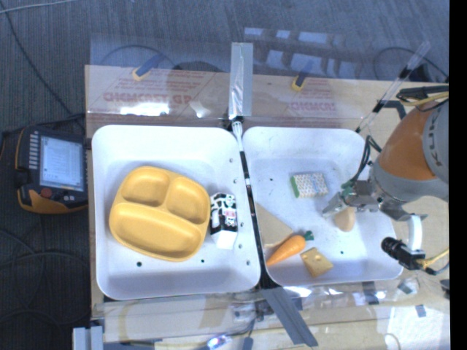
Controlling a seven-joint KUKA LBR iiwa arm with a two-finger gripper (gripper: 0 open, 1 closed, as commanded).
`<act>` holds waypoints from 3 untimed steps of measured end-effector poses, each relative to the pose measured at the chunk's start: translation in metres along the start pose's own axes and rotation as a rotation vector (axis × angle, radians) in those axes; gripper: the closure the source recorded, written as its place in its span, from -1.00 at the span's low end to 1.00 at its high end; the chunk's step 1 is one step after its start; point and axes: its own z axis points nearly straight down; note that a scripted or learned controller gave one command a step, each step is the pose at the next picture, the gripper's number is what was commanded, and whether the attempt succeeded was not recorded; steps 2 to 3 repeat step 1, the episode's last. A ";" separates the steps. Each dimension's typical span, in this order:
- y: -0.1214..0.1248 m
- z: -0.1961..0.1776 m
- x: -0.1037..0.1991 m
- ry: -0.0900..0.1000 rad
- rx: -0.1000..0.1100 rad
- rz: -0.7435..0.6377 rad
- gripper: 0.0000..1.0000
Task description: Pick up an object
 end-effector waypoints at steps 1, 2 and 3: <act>-0.012 -0.105 0.001 -0.002 0.014 0.015 1.00; -0.012 -0.105 0.001 -0.002 0.014 0.015 1.00; -0.012 -0.105 0.001 -0.002 0.014 0.015 1.00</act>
